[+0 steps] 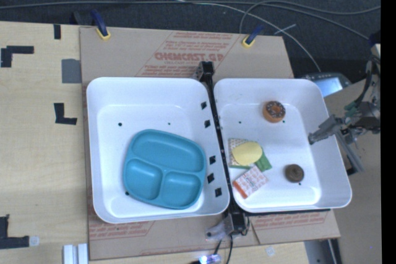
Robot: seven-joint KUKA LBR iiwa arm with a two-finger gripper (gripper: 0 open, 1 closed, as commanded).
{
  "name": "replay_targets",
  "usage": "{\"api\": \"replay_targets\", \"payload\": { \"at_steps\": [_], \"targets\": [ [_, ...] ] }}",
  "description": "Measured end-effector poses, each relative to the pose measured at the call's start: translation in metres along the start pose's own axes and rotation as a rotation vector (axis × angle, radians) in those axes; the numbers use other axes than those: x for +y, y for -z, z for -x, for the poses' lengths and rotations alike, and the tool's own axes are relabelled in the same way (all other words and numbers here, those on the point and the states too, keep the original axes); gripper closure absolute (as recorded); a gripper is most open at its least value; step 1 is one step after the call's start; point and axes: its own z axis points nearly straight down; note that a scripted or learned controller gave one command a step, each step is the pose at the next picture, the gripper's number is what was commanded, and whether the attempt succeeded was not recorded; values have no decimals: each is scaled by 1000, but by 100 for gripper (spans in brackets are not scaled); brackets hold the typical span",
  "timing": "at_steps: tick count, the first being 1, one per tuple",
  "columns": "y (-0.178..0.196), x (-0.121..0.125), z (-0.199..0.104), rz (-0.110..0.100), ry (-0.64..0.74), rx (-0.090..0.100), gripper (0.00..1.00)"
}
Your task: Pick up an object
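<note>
The right bin point(322, 195) holds several small things. A brown, sprinkled donut point(274, 110) lies near its far side. A yellow, lemon-like piece point(247, 152) rests on a green and patterned packet point(263, 164). In front of them lies a red-and-white packet point(250, 181), and a dark brown round piece point(294, 173) sits to its right. My gripper point(322, 132) hangs at the bin's right rim, right of all these things and touching none of them. Nothing shows in its grasp.
A blue divided plate point(164, 168) lies in the left bin point(99, 133). A black divider with clips point(212, 127) runs between the bins. Cables point(185, 0) cross the dark area behind the cardboard-covered bench point(185, 55).
</note>
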Motion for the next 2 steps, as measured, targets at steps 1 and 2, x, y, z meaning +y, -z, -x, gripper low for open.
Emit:
{"api": "replay_targets", "payload": {
  "at_steps": [1,2],
  "targets": [
    [5,2,0,10,4,-3,0],
    [-40,5,3,6,4,-2,0]
  ]
}}
